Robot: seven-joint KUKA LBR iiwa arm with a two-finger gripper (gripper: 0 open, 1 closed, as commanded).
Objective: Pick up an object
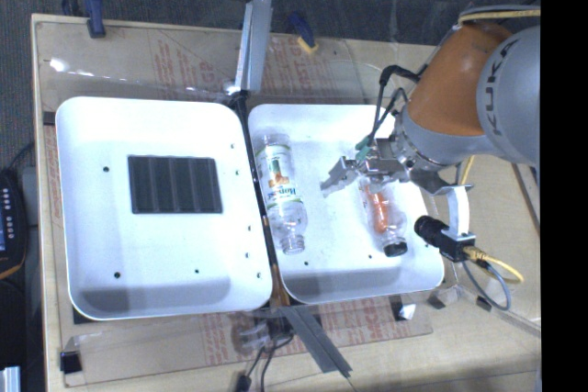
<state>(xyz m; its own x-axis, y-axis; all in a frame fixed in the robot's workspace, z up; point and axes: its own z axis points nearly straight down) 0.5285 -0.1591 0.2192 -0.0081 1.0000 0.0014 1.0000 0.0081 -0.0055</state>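
A wooden surface (184, 340) is being occupied by two shallow white bins set side by side. In the left bin (83, 197), a dark ribbed panel (175, 184) is being carried flat. In the right bin (322, 275), a clear bottle with an orange-and-green label (278, 191) is lying near the left wall, and a clear bottle with orange contents (382, 216) is lying toward the right. The end effector (354, 172) is being held between them, its fingers spread apart with nothing between them.

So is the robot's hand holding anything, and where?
Cannot tell. The hand sits just above the orange bottle in the right bin, but no grip on it is visible.
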